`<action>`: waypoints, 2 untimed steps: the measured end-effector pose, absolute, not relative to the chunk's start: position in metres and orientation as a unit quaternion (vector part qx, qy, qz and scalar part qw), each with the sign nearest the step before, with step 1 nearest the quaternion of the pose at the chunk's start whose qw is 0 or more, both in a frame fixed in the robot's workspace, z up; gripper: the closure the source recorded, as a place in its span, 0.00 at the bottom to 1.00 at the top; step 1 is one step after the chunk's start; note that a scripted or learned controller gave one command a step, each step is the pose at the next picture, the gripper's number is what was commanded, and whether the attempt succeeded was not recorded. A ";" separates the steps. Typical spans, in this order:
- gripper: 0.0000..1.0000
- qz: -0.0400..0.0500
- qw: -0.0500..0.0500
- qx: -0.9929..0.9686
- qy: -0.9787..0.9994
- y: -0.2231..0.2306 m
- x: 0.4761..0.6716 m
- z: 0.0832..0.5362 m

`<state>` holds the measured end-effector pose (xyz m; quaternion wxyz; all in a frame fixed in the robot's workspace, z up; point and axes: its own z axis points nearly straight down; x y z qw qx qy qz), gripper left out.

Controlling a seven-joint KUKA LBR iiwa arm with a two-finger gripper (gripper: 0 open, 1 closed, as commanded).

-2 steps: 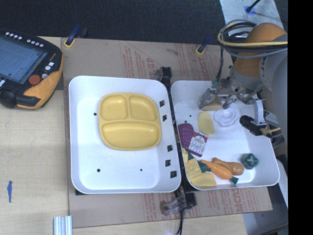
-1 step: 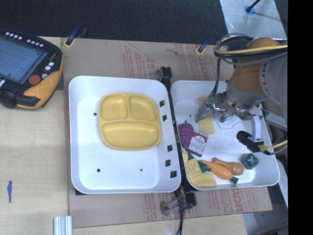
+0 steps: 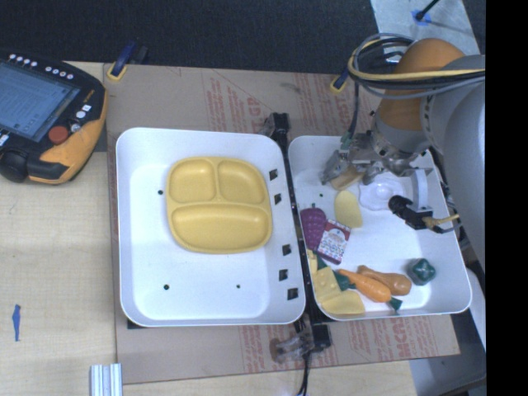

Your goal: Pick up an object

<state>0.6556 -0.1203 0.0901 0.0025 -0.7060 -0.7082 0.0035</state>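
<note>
My gripper (image 3: 345, 172) hangs low over the far left part of the right bin (image 3: 450, 304), under the grey arm with its orange band. Just in front of it lies a pale yellow wedge (image 3: 349, 209), and a clear round lid (image 3: 379, 195) sits to its right. Further forward are a purple toy (image 3: 313, 223) with a pink-and-white packet (image 3: 334, 242) on it, an orange carrot (image 3: 370, 284), a yellow slab (image 3: 338, 297) and a small dark green piece (image 3: 422, 271). A tan bit shows at the gripper's tip; whether it is held is unclear.
The left bin (image 3: 140, 295) holds a yellow divided plate (image 3: 219, 205). A teach pendant (image 3: 41, 122) lies on the bench at far left. Black clips (image 3: 287, 254) line the wall between the bins.
</note>
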 end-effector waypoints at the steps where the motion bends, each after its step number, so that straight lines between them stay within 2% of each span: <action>1: 0.00 0.003 0.003 -0.706 -0.708 -0.100 0.577 0.092; 2: 1.00 0.002 0.001 -0.706 -0.709 -0.102 0.581 0.104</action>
